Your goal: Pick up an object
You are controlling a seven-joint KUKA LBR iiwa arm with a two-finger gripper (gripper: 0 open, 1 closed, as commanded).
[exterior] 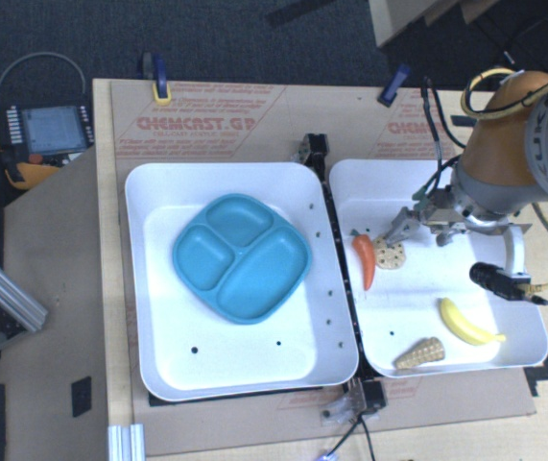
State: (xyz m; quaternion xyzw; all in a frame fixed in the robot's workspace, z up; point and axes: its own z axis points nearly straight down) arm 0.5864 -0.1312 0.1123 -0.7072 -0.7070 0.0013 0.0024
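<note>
The right bin [504, 353] holds an orange carrot [364, 259] by its left wall, with a round speckled cookie [389, 254] touching the carrot's right side. A yellow banana [467, 323] lies near the front right, and a tan ridged cone-shaped piece [420, 353] lies at the front. My gripper [397, 230] reaches in from the right, low over the bin, its tip just above and to the right of the cookie. Nothing shows as held in it.
The left bin [158, 353] contains a blue divided plate [242, 256]. A black ridge with clamps [314, 148] separates the two bins. The arm's orange band [504, 128] and cables hang over the right bin's back right corner. A black part [489, 279] sticks out above the banana.
</note>
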